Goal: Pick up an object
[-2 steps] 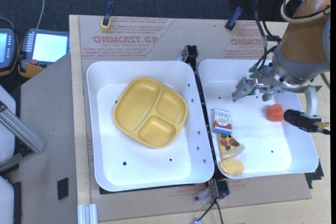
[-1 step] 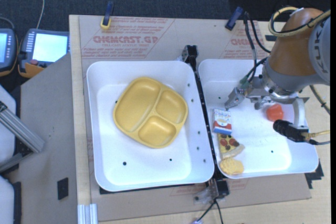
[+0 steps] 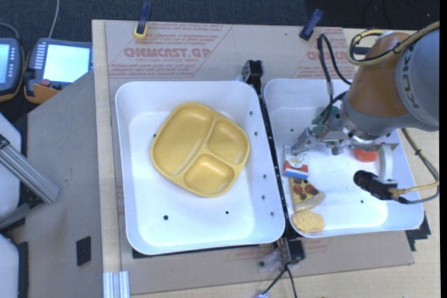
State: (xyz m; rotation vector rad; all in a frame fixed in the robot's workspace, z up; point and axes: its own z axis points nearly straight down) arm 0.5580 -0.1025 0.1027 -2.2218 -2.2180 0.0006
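Note:
The right bin (image 3: 363,220) holds several small items along its left side. A small white, red and blue carton (image 3: 296,167) lies there, with a toy pizza slice (image 3: 306,193) below it. A yellow rounded piece (image 3: 308,221) sits at the front left corner. Something orange-red (image 3: 364,151) lies partly under the arm. My gripper (image 3: 309,141) hangs low over the right bin's left half, just above and right of the carton. The view does not show anything held in it.
A yellow divided plate (image 3: 201,148) lies in the left bin (image 3: 140,213). The grey and orange arm (image 3: 380,91) covers the right bin's upper middle. A black part with a yellow cable (image 3: 374,184) hangs over that bin's right side. The divider between the bins (image 3: 272,164) runs close to the carton.

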